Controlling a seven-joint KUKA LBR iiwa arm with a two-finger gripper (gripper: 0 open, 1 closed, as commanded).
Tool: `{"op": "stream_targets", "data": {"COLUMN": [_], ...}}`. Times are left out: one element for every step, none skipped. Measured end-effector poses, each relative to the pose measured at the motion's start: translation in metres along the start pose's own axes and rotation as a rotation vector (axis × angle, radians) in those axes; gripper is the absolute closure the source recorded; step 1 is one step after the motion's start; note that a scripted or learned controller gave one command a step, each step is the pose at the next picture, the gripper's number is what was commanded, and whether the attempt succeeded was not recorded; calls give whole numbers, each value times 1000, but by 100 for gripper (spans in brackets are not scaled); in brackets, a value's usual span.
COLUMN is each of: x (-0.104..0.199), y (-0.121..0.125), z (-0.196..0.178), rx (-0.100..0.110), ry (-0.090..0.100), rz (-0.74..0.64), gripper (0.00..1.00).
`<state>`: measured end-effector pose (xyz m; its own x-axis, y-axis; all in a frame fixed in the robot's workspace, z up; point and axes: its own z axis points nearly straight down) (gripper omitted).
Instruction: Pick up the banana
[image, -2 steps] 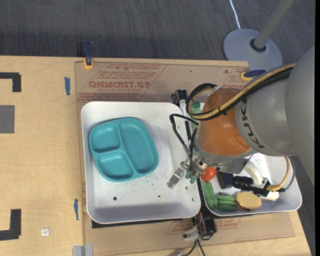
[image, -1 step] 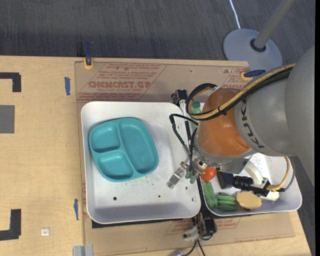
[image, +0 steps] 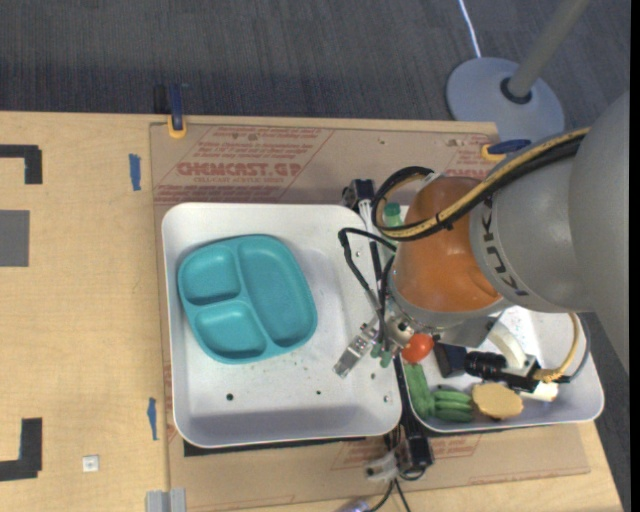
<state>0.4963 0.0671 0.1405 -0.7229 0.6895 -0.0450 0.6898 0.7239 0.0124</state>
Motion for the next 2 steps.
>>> {"op": "stream_targets", "data": {"x": [0, -1], "y": [0, -1], "z": [0, 0], "rx": [0, 1], "ry": [-1, -1], "rz": [-15, -28], "gripper": [0, 0]}}
